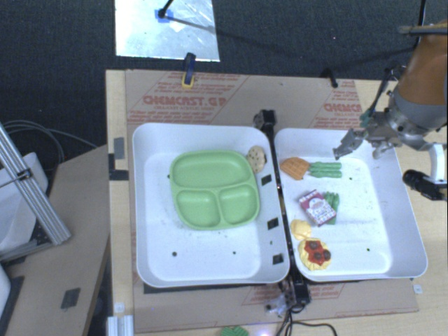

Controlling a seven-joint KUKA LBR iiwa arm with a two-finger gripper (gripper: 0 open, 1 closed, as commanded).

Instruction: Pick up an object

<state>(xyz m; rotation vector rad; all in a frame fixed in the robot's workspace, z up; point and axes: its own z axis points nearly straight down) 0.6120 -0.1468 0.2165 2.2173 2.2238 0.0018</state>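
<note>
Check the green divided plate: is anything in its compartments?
Empty. All three compartments of the green plate show bare green; the cookie lies just off its rim.

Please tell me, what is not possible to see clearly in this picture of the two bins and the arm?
- The arm in the camera view: cut off by the right edge, so its upper part is hidden.
- The gripper: small and blurred; its finger state is unclear.
- The red packet in the right bin: print too small to read.
- The cookie: partly covered by the green tray.
</note>
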